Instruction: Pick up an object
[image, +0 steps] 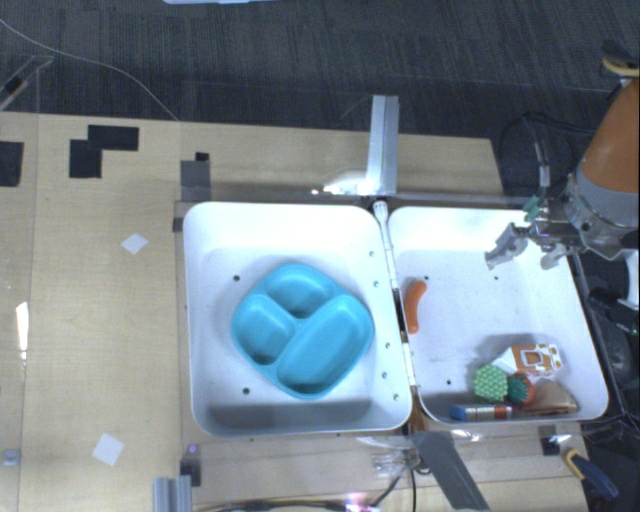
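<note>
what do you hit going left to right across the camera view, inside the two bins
blue divided tray → orange sausage-shaped toy → green bumpy ball → orange-and-white packet, with the end effector above the right bin's far right corner.

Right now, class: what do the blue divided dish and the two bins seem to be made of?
The blue divided dish looks like moulded plastic, smooth and slightly glossy: uniform colour, rounded compartment edges. The left bin and the right bin look like thin white plastic or painted metal; soft glare and rounded corners leave that open.
</note>
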